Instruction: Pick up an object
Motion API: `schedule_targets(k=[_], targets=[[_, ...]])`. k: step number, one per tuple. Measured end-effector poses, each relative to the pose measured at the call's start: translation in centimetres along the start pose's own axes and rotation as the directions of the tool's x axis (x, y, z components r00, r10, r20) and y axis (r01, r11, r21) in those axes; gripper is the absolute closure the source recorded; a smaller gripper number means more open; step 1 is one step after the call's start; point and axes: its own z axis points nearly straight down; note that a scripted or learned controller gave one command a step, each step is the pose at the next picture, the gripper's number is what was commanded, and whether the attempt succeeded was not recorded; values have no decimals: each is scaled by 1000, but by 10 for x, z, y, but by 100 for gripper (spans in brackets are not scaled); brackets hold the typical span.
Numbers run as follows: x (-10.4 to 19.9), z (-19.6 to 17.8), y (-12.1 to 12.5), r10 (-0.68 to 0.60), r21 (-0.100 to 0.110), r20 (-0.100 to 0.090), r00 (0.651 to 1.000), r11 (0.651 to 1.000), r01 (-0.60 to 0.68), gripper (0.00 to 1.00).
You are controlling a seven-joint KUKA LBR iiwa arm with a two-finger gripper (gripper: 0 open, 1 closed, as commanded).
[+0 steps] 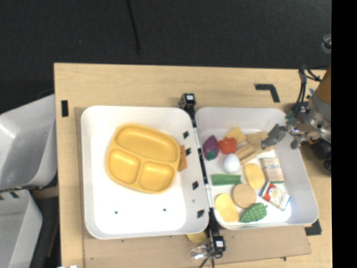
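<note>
While the arm reached in from the right, the nearest things to me were at the front of the right bin (305, 191): a bumpy green piece (254, 213) in the front corner, a pale yellow disc (226, 205) to its left, a tan round disc (244, 194) just behind them, and a red-and-white packet (275, 195) off to the right. Farther in lay a green stick (226, 178), a yellow oval (254, 175) and a printed card (271, 169), then a white egg (231, 163). Behind these sat a purple piece (210, 146), a red one (227, 146), a small yellow wedge (236, 134) and a tan wooden block (252, 144).

The gripper (284, 136) hung over the back right part of that bin, its two fingers spread apart with nothing between them. One dark finger (273, 134) pointed toward the wooden block, just beside its right end; I could not tell whether they touched. The card and yellow oval lay near, in front of the gripper, and the green piece was well apart from it.

In the left bin (134, 216) a yellow divided plate (143, 158) rested, with a small orange piece (182, 158) touching its right edge.
</note>
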Motion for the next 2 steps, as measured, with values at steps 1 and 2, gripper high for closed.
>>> schedule_targets(k=[1, 2], targets=[[84, 6, -55, -6, 4, -5, 1000, 1000, 6, 0], [78, -5, -53, 0, -3, 0, 1000, 1000, 0, 100]])
